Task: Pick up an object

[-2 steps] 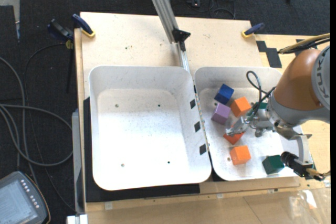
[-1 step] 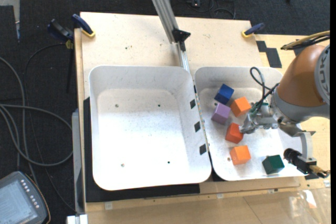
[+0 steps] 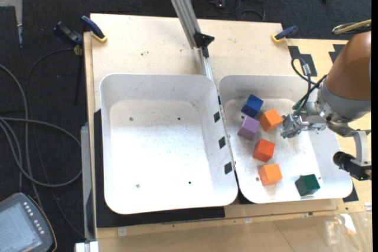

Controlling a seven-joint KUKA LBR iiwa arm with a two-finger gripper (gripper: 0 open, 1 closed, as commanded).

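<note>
The right bin [image 3: 331, 186] holds several small cubes: a blue one [image 3: 253, 105], a purple one [image 3: 248, 127], an orange one [image 3: 271, 120], a red-orange one [image 3: 264, 150], another orange one [image 3: 270, 174] and a dark green one [image 3: 307, 185]. My gripper [image 3: 290, 127] hangs over the right bin, just right of the upper orange cube and a little apart from it. No cube sits between its tips as far as the view shows.
The left bin [image 3: 112, 127] stands beside the right one. A slanted metal rail [image 3: 180, 0] runs down to the divide between the bins. Clamps [image 3: 94, 29] sit at the bench's back corners. The arm's body [image 3: 351, 77] covers the right bin's far right side.
</note>
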